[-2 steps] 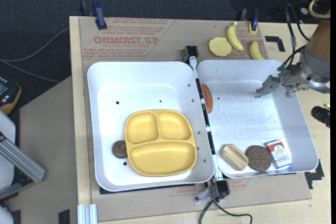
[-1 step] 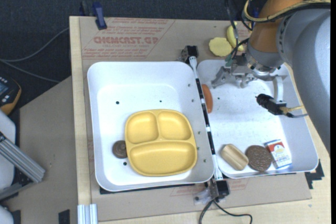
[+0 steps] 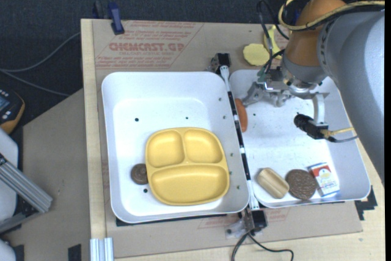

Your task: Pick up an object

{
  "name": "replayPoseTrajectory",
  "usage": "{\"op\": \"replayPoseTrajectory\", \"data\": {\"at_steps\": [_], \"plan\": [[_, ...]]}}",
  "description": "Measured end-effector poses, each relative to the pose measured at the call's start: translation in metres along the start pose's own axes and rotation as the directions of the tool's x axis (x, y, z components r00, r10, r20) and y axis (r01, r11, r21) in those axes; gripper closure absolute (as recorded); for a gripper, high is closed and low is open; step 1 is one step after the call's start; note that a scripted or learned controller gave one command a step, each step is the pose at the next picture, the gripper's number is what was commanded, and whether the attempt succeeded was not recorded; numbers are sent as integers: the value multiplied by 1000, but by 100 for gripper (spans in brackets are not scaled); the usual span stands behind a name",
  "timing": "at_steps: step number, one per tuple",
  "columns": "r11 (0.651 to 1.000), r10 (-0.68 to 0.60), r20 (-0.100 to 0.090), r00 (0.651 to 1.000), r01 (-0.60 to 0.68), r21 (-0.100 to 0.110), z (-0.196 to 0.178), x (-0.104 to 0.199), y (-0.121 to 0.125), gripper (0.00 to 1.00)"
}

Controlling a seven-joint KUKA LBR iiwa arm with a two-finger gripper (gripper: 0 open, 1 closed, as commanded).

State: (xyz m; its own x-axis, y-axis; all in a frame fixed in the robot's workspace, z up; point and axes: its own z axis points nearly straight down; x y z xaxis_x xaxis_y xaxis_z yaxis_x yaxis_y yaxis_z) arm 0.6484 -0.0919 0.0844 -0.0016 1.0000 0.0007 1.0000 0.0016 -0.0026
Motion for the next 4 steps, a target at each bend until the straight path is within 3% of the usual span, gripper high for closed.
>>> {"op": "replayPoseTrajectory", "data": {"at_steps": [1,4], "plan": [[1000,0,2,1000,0,-6,0,-3,14,0],[1000,0,2,1000,0,-4,-1,-2,18,0]]}}
